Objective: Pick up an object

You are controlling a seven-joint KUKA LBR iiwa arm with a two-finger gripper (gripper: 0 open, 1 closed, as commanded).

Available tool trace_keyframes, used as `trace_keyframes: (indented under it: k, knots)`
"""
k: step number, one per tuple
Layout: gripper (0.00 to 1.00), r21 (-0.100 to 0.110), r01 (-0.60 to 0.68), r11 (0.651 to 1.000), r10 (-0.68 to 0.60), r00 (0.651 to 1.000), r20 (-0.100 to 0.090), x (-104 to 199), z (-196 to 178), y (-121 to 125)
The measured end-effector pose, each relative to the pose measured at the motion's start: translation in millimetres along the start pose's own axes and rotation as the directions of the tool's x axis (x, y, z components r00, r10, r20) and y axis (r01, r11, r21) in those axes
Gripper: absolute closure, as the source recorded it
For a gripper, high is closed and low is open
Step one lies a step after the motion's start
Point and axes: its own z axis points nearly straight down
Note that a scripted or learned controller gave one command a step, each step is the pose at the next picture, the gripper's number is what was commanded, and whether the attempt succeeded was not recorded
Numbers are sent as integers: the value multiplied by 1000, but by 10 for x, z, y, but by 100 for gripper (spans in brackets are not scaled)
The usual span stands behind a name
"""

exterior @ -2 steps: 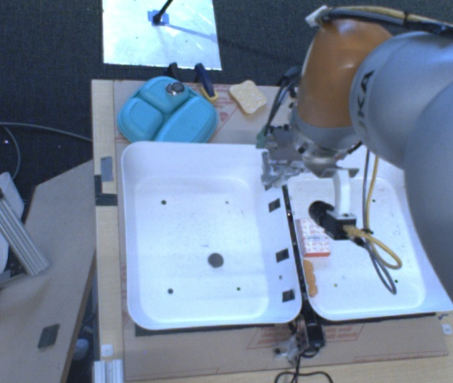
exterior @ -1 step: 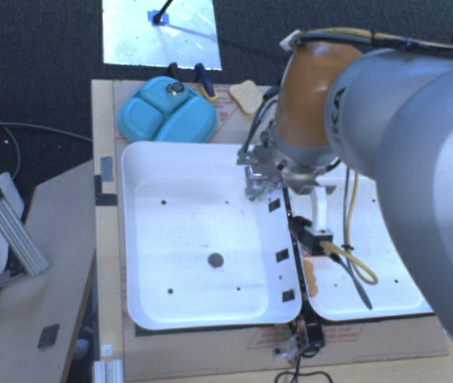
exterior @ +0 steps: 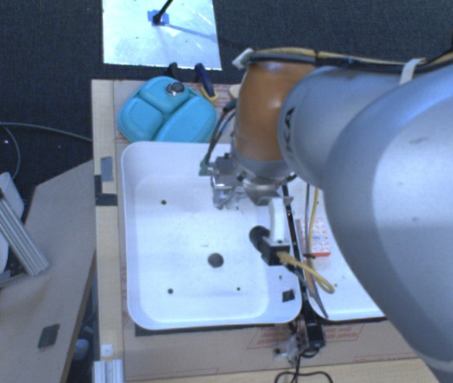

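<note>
My gripper hangs over the back middle of the left white bin, low above its floor, and I see nothing in it. A small dark round thing lies on the bin floor, apart from the gripper and nearer the front. Several tiny dark specks dot the floor around it. The grey arm with its orange band reaches in from the right and hides most of the right bin.
A light blue plastic container sits behind the left bin, outside it. A small black square lies at the front, by the wall between the two bins. A metal rail slants at the far left of the bench.
</note>
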Motion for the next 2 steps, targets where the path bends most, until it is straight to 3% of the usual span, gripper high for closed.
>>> trace_keyframes:
  k: [1, 2]
  knots:
    - [100, -21, -2, 1000, 2, 1000, -3, -20, -1530, 390]
    - [100, 0, -1, 1000, 1, 1000, 1, 277, -568, 845]
